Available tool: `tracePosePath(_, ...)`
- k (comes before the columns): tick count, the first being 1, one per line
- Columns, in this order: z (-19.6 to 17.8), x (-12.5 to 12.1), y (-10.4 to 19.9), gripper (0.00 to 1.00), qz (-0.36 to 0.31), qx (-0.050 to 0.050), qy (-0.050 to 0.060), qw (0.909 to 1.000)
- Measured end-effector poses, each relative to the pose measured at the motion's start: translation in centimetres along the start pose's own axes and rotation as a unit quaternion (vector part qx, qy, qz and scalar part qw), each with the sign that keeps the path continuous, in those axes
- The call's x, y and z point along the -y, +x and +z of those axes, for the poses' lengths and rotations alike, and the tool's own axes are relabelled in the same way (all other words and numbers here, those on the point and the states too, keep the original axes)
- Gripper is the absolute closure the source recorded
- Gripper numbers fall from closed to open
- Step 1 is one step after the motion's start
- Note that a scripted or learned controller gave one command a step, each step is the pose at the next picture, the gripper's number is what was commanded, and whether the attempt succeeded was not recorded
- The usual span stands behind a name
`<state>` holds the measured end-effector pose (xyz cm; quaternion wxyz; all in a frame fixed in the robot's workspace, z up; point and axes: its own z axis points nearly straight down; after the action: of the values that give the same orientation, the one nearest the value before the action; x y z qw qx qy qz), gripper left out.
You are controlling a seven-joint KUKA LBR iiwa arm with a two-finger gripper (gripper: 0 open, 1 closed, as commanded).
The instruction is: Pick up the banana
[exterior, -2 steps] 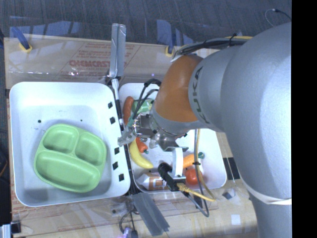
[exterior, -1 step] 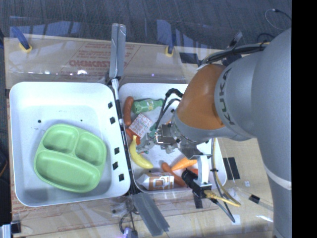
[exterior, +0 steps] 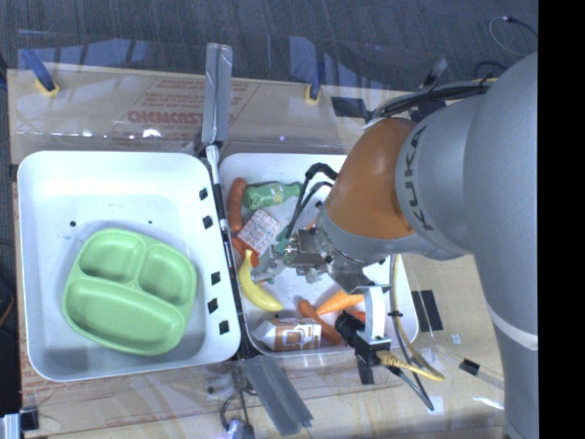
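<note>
Against the left wall of the right bin (exterior: pixel 402 293), the banana (exterior: pixel 254 288) lies on the bin floor, curved, yellow, its lower end pointing toward the bin's middle. My end effector (exterior: pixel 285 256) sits just above and to the right of it, low in the bin; from this angle I cannot tell how it is set or whether it touches the fruit, since my wrist and orange band cover much of it. Just beside the banana's upper end is a small red-and-white packet (exterior: pixel 260 230), with a green packet (exterior: pixel 271 194) and an orange carrot-like piece (exterior: pixel 236 201) beyond it. Toward the near wall lie a brown can (exterior: pixel 292 336) and another orange carrot (exterior: pixel 340 303). Left bin (exterior: pixel 110 176) holds a green divided plate (exterior: pixel 131 289), well apart from the banana. Both bins rest on the counter (exterior: pixel 119 108).
</note>
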<state>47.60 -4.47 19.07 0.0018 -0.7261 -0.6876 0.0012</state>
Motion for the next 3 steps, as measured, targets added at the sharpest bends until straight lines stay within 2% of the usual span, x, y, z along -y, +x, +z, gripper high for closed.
tracePosePath(2,0.0,0.0,0.0,0.00,0.000,0.000,0.000,1.0000)
tracePosePath(3,10.0,-0.3,-4.9,0.00,-0.093,0.000,0.000,0.9957)
